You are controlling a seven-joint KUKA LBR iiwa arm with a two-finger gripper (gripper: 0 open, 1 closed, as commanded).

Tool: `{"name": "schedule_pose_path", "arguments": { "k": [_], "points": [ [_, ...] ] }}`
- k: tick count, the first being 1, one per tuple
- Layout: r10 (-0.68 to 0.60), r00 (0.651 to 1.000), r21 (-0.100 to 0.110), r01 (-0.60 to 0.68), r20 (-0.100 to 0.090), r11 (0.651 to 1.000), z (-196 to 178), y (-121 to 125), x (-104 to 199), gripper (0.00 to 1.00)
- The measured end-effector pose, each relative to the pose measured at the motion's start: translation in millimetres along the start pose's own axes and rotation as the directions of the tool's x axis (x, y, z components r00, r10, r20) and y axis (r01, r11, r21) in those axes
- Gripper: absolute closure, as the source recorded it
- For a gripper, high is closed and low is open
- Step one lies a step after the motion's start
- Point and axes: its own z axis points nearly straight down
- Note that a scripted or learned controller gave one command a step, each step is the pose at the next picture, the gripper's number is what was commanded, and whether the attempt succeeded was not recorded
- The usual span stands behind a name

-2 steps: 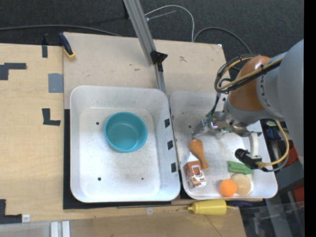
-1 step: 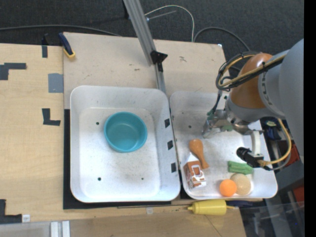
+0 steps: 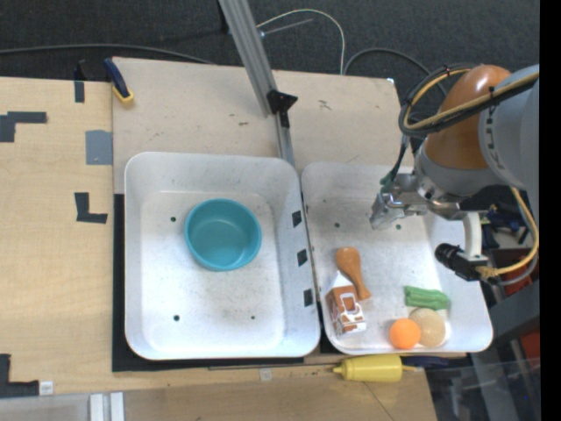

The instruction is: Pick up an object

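In the right bin (image 3: 333, 191) lie a brown drumstick-shaped toy (image 3: 351, 270), a small red-and-white carton (image 3: 346, 310), a green piece (image 3: 427, 298), an orange ball (image 3: 404, 333) and a pale round piece (image 3: 431, 326). My gripper (image 3: 383, 212) hangs over the upper part of this bin, above and to the right of the drumstick toy, with nothing visible between its fingers. The arm's grey body and orange band come in from the right.
The left bin (image 3: 149, 235) holds a teal bowl (image 3: 223, 234). A yellow bottle (image 3: 372, 368) lies on the bench just below the right bin's front rim. A grey metal pole (image 3: 254, 51) slants down to the divide between the bins. Cables loop behind the arm.
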Motion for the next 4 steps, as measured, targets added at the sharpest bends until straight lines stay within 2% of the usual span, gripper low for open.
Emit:
{"name": "schedule_pose_path", "arguments": {
  "k": [2, 4],
  "points": [
    [0.0, 1.0, 0.0, 0.0, 0.0, 1.0, -89, 5, 1, 1.0],
    [-0.005, 1.0, 0.005, 0.005, -0.002, 1.0, -94, 22, 107, 1.0]
  ]
}}
